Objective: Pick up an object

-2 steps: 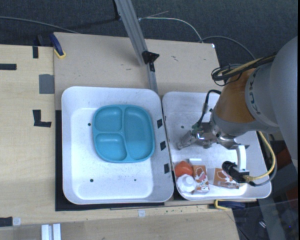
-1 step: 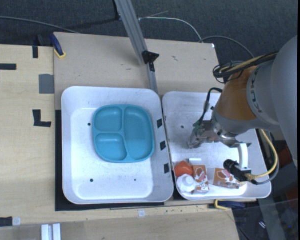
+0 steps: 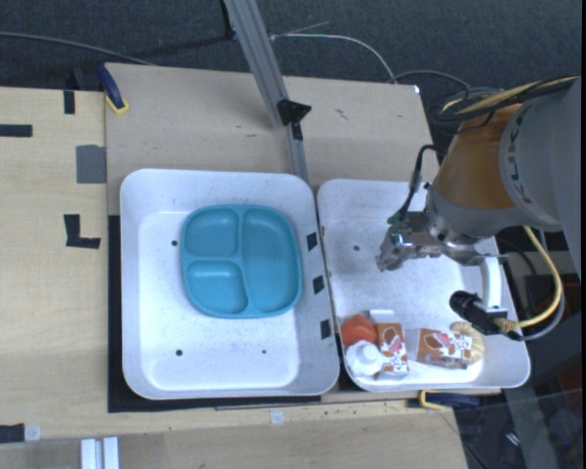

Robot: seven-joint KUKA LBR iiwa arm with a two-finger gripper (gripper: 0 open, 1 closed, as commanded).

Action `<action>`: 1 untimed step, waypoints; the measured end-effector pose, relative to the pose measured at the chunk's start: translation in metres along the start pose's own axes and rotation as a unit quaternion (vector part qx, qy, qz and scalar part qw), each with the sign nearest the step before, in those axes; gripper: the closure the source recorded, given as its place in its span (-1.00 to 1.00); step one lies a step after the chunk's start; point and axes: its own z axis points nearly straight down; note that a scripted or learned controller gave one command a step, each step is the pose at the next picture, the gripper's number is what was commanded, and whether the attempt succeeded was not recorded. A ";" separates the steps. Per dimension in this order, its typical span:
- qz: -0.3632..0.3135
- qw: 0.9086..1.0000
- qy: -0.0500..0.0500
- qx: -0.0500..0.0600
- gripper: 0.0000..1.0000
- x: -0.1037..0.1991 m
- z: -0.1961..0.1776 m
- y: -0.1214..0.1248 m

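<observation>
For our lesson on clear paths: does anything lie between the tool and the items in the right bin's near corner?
Nothing visible does. The tool hangs over bare bin floor, and open white floor separates it from the orange item and the packets beside it.

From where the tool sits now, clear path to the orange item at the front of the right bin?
Probably yes. The tool hangs over bare floor of the right bin, and the orange item lies uncovered nearer the front wall, though packets crowd its side.
</observation>
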 end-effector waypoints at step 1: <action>0.001 1.000 0.000 0.000 1.00 -0.009 -0.055 -0.004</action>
